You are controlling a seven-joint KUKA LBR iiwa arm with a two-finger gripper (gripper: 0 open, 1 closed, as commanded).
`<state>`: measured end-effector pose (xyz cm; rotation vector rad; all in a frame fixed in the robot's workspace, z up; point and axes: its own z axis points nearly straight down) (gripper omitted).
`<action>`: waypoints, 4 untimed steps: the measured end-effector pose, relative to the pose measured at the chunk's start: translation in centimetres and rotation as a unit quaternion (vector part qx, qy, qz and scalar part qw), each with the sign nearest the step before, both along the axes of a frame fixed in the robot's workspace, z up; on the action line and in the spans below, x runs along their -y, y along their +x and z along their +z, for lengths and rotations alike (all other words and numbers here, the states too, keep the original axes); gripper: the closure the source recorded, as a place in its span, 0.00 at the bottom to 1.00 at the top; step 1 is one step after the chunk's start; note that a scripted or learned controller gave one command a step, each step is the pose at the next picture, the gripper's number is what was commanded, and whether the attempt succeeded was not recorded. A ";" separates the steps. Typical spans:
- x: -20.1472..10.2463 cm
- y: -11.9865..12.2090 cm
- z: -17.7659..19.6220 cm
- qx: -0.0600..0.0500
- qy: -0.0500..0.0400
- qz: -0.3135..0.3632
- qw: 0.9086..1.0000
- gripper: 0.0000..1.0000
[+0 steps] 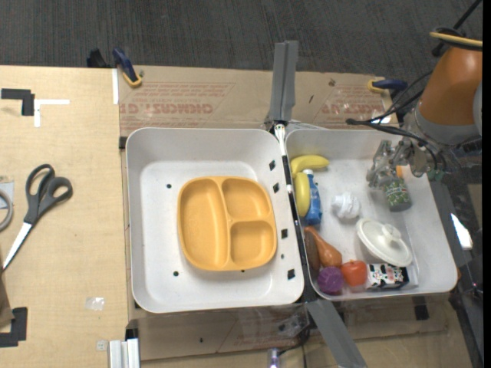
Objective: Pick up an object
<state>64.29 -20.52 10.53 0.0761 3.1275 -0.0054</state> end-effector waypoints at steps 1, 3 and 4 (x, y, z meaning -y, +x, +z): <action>0.0 0.0 0.0 0.000 0.000 0.000 1.000 0.00; 0.7 -0.2 0.0 0.000 0.000 -0.009 1.000 1.00; 0.7 -0.2 0.0 0.000 0.000 -0.008 1.000 0.00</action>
